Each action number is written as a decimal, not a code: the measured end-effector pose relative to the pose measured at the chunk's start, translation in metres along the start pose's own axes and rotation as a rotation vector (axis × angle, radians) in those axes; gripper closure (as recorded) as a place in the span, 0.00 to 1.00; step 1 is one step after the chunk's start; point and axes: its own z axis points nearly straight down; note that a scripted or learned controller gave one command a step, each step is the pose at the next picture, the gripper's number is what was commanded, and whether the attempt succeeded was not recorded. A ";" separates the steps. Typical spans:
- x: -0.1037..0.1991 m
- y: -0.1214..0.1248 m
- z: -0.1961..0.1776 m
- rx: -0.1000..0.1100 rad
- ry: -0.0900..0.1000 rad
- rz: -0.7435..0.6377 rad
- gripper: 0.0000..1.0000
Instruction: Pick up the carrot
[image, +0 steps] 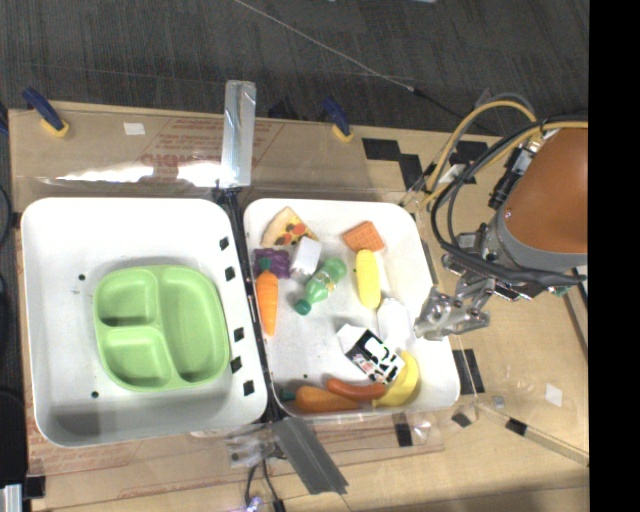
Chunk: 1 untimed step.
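The carrot (267, 302) is a small orange cone lying lengthwise against the left wall of the right bin (420, 232), its top end touching a purple toy (271, 263). My gripper (447, 315) hangs over the right rim of that bin, well to the right of the carrot, with several toys between them. Nothing shows in the gripper.
The right bin also holds a pizza slice (288, 228), a green bottle (320, 283), an orange waffle (364, 237), a yellow corn cob (368, 278), a black-and-white box (370, 352), a banana (405, 378) and a sausage (345, 388). A green divided plate (160, 325) lies in the left bin (50, 250).
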 end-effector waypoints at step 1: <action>-0.003 -0.001 -0.011 0.003 -0.001 -0.009 1.00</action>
